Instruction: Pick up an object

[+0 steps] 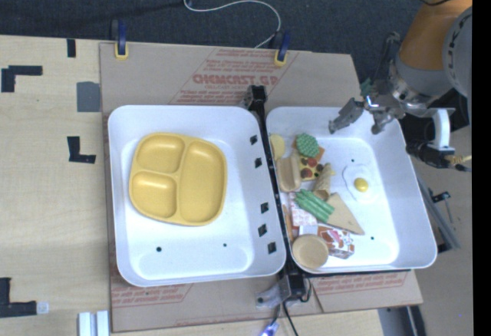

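I see the left bin [123,250] holding a yellow divided plate [179,178]. The right bin [399,212] has toy food heaped along its left side, with a fried egg [360,184] lying apart. My gripper [360,118] hovers over that bin's far edge, fingers spread, pinching nothing.

toy food pieces [314,189] heaped in right bin's [399,242] left half.
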Tool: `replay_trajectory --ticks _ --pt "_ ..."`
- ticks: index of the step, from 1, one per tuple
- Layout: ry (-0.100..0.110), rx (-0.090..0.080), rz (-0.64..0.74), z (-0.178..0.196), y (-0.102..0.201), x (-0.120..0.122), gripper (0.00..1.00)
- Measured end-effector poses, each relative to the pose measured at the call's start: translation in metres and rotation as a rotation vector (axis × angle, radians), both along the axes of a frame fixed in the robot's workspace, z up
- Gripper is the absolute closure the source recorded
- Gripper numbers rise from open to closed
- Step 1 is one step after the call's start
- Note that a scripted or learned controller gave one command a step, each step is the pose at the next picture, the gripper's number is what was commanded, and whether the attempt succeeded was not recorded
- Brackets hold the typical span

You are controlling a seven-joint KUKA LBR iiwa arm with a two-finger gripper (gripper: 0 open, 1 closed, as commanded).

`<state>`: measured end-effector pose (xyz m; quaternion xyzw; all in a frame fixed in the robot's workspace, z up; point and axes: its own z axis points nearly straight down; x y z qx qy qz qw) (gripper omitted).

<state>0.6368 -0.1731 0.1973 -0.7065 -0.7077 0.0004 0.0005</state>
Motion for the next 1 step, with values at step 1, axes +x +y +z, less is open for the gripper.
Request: replay_trajectory --ticks 1 --pt "0.005 -0.002 0.005 -0.1093 0.0738 0.0307 0.0"
